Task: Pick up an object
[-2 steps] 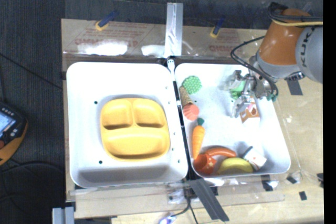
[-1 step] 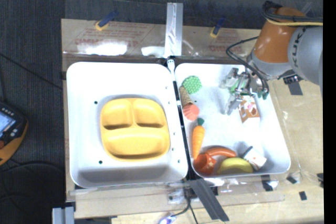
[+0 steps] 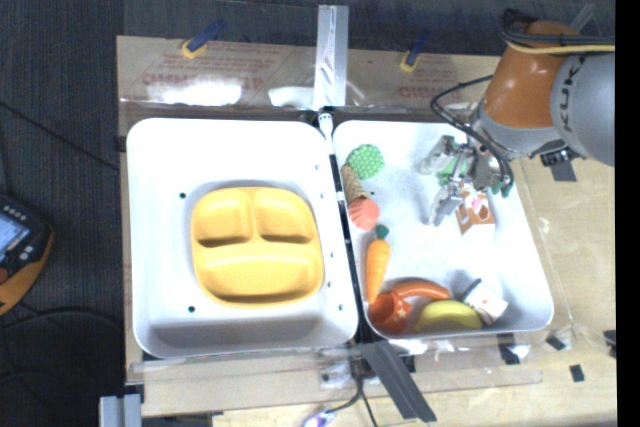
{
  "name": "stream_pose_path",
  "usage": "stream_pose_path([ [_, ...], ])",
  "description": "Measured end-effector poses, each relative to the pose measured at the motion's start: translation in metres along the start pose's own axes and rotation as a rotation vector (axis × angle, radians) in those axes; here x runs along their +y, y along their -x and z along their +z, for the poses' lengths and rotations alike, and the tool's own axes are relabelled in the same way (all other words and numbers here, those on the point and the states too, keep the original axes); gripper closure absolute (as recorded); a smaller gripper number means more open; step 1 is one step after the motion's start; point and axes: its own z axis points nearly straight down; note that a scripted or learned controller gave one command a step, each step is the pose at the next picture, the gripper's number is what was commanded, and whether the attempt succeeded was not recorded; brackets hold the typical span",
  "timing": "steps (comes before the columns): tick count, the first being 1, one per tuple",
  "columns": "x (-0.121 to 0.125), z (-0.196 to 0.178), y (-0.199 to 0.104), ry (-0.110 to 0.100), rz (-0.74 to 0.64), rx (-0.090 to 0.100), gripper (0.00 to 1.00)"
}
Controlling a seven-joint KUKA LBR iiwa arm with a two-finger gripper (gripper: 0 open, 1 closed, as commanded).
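Claw [image 3: 452,187]: I see it low in the right bin [image 3: 520,245], over bare floor; open or closed, I cannot tell.
Targets: carrot [image 3: 377,264], banana [image 3: 447,316], green ball [image 3: 366,160] lie left and below it.
Risk: I judge it may close on nothing.
Writing: none I can read.

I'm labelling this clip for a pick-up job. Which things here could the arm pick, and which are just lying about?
Could be picked, all in the right bin:
green ball
carrot
banana
red piece
The gripper hangs over this bin.

Lying about:
yellow divided tray in the left bin
clips on the board behind
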Motion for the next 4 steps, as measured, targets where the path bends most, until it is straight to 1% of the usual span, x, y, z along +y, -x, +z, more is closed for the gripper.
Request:
stream_pose_path([
  [1,-0.024,-0.001,-0.026,0.005,0.120,-0.001,0.00],
  [2,-0.042,-0.002,-0.069,0.009,0.141,0.000,0.00],
  [3,-0.038,0.001,-0.005,0.002,0.337,0.001,0.00],
  [4,-0.025,-0.001,-0.044,0.003,0.407,0.001,0.00],
])
